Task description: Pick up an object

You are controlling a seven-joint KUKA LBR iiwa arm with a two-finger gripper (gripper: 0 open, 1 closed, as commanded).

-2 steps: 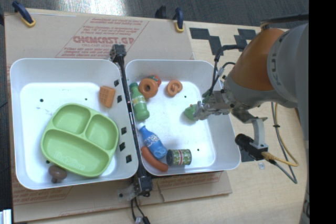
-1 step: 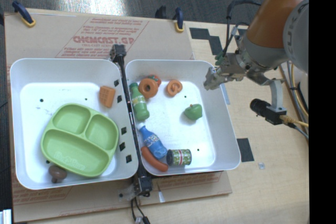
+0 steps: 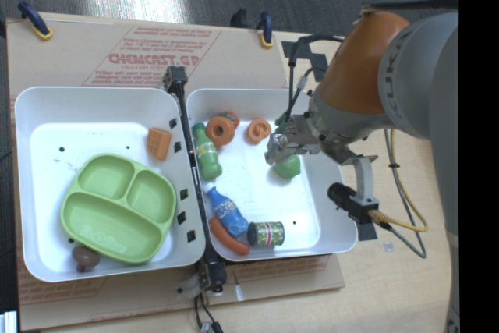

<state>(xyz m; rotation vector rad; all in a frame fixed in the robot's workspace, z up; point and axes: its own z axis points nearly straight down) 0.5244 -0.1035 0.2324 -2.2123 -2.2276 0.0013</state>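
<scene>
My gripper point(image 3: 281, 152) hangs over the right bin point(image 3: 331, 242), in its upper right part. Directly below and touching it in the picture lies a small green object point(image 3: 289, 167), partly hidden by the gripper. Along the bin's left side lie a green bottle point(image 3: 207, 153), an orange and brown donut point(image 3: 221, 129) and an orange ring point(image 3: 259, 131). Near the front lie a blue bottle point(image 3: 225, 208), a red sausage point(image 3: 228, 238) and a small can point(image 3: 267, 233).
The left bin point(image 3: 31, 113) holds a green divided plate point(image 3: 118, 207), an orange block point(image 3: 159, 143) and a brown lump point(image 3: 86, 257). A black divider point(image 3: 184, 144) runs between the bins. The arm's bulky wrist point(image 3: 374, 82) overhangs the right bin's right wall.
</scene>
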